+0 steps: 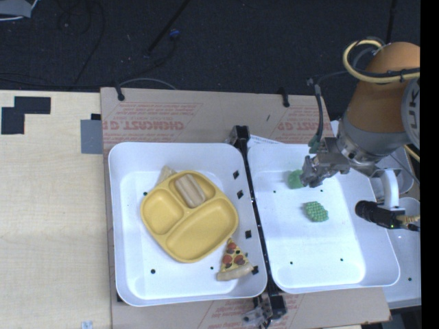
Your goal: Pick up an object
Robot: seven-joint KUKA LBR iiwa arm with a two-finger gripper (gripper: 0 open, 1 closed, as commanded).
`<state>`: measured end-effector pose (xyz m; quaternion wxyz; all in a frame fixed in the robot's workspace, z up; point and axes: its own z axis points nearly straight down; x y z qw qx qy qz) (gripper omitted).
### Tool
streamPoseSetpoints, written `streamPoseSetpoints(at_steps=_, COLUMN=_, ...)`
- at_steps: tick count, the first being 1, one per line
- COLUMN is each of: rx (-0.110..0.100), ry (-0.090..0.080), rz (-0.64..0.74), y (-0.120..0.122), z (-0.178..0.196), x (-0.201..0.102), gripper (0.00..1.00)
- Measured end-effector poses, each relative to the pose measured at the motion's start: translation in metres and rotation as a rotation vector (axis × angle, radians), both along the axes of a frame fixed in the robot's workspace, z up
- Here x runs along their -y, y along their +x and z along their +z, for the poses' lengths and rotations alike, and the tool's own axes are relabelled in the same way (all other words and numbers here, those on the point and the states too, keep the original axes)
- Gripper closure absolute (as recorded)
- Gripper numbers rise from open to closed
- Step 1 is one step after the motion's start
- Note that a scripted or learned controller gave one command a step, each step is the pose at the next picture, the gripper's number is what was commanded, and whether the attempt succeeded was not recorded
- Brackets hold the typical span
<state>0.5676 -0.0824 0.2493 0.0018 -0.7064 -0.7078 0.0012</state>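
The left bin (127, 184) holds a yellow divided plate (190, 216) near its middle, with a tan hot-dog piece (189, 189) lying in the plate's far compartment. A toy pizza slice (234, 261) lies on the bin floor just beside the plate's near right edge, close to the divider between the bins.

In the right bin (329, 266), a light green object (295, 179) sits toward the far left part, and the gripper (312, 173) hangs right at it, low over the bin, probably because this is the piece being tried for. The gripper's dark body covers the object's right side, so whether its tips are apart, together or clamped on the green piece cannot be told from here. A knobbly darker green object (315, 212) lies a little nearer and to the right, apart from both, on the open bin floor.
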Motion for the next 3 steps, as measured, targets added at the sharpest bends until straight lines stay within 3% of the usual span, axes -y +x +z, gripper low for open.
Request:
streamPoseSetpoints(at_steps=1, rx=0.002, ry=-0.001, rz=0.000, y=0.028, z=-0.006, x=-0.045, gripper=1.00)
streamPoseSetpoints(at_steps=3, rx=0.002, ry=-0.001, rz=0.001, y=0.047, z=-0.021, x=-0.150, gripper=1.00)
